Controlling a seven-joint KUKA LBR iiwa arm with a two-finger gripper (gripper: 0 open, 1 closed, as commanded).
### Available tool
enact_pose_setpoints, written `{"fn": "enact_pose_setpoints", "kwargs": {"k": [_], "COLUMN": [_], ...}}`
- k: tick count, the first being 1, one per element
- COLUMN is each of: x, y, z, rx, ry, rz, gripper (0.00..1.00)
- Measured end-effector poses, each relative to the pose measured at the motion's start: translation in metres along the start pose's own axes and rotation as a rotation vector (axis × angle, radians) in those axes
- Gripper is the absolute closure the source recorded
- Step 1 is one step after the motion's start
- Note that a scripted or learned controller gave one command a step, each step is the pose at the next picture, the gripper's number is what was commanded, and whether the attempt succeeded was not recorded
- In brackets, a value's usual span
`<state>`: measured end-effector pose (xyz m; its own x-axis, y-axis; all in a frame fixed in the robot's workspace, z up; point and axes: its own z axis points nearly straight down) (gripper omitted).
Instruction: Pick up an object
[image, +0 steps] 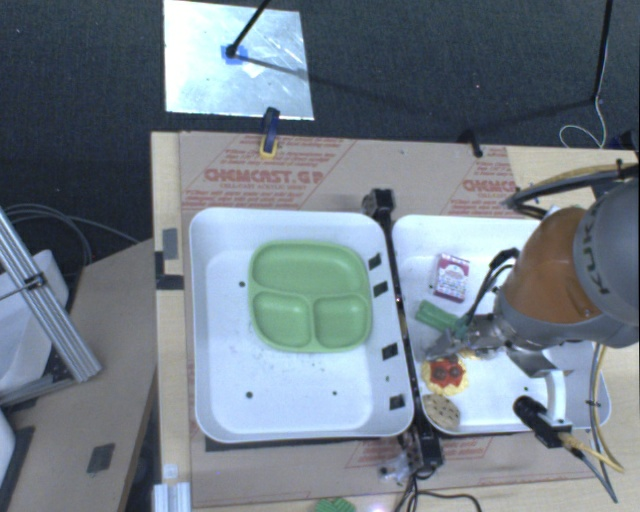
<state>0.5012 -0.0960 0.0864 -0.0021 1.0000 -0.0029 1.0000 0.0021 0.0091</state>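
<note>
Two shallow white plastic bins sit side by side on a brown board. The left bin (215, 330) holds one pale green plate (308, 297), smooth, rounded-square, with three compartments. The right bin (500, 405) holds four small things: one pink-red box (452, 277) with print, one flat green block (437, 317), one yellow and red toy (445, 374), and one round tan cookie (440, 408) with dark specks at the bin's near left corner. The gripper (455, 340) hangs low between green block and toy; cannot tell how it is set. Arm (560, 275) grey, orange band.
</note>
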Motion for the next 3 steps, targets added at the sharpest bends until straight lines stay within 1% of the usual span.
{"fn": "enact_pose_setpoints", "kwargs": {"k": [1,2,3], "x": [0.014,0.013,-0.007], "y": [0.04,0.037,0.087], "z": [0.001,0.002,0.002], "rx": [0.002,0.006,0.002], "ry": [0.002,0.002,0.001], "rz": [-0.004,0.0,-0.003], "gripper": [0.0,0.0,0.0]}}
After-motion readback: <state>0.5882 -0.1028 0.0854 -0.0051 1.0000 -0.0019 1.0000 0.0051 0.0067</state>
